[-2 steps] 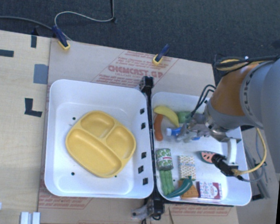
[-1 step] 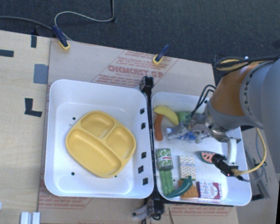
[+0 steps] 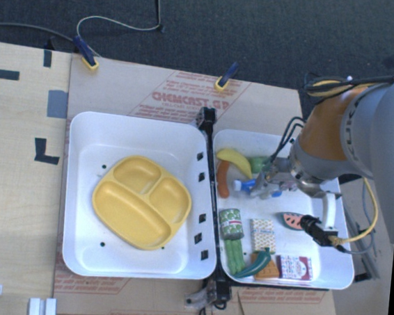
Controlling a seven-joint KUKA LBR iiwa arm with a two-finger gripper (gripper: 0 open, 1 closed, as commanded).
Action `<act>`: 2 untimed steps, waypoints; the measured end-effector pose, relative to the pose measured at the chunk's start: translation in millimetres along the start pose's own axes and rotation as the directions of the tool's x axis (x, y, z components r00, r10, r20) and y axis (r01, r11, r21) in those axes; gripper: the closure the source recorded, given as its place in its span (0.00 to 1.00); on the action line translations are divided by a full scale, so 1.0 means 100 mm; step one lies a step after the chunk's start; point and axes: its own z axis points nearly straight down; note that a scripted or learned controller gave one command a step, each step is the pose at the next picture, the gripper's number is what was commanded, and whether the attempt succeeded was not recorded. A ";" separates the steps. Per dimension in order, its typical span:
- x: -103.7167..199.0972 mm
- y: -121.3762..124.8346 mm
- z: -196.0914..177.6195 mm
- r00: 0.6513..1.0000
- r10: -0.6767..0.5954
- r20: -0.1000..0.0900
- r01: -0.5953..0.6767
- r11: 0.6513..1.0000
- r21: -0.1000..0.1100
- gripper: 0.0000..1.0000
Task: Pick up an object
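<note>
My gripper [image 3: 270,185] hangs low in the right bin [image 3: 344,272], over its upper middle part. Just left of it lie a yellow banana [image 3: 235,159], an orange carrot-like piece [image 3: 222,180], a green item [image 3: 260,165] and a small blue piece [image 3: 247,186]. A watermelon slice [image 3: 292,220] lies to its lower right. Below are a green can [image 3: 230,223], a patterned small box [image 3: 264,233], a green pepper [image 3: 254,263] and a red-and-white packet [image 3: 295,268]. Nothing visibly sits between the fingers.
The left bin [image 3: 83,176] holds a yellow divided plate [image 3: 142,201]. A black clamp divider [image 3: 205,168] runs between the bins. Yellow clips [image 3: 86,53] and cables lie at the cardboard's far edge. The arm's orange band [image 3: 328,125] looms over the right bin's far right.
</note>
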 end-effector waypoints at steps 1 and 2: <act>0.00 0.00 0.00 1.000 0.000 0.000 0.000 1.000 0.000 0.00; 0.04 0.31 0.46 1.000 0.001 0.003 -0.001 1.000 -0.005 0.00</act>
